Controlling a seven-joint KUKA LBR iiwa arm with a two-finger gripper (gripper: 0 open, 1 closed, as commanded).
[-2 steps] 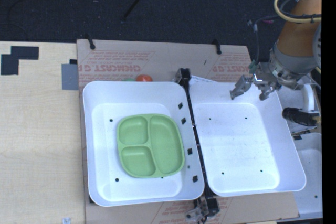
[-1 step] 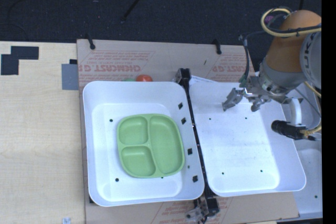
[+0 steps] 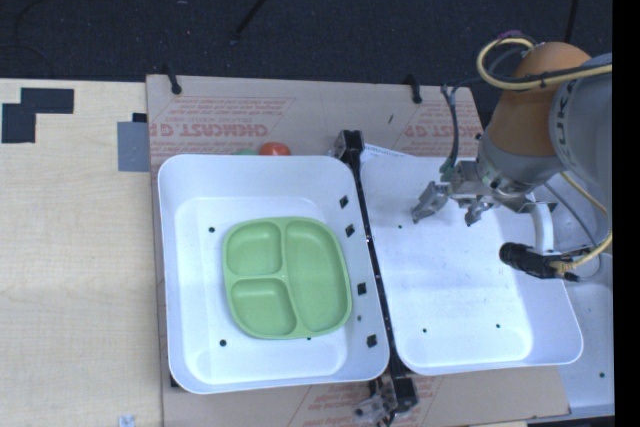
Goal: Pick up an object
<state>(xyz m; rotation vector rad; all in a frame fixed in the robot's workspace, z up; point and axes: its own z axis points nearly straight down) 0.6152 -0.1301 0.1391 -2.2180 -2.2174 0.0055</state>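
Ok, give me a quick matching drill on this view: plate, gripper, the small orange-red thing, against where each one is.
Things:
1. green divided plate
2. gripper
3. small orange-red object

Places:
A. over the right bin, near its far edge
B. on the cardboard just behind the left bin
C. lying flat in the left bin

Pairs: 1-C, 2-A, 3-B

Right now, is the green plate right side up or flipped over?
Right side up. The green plate lies flat in the left bin, its three compartments facing the camera with raised dividers between them.
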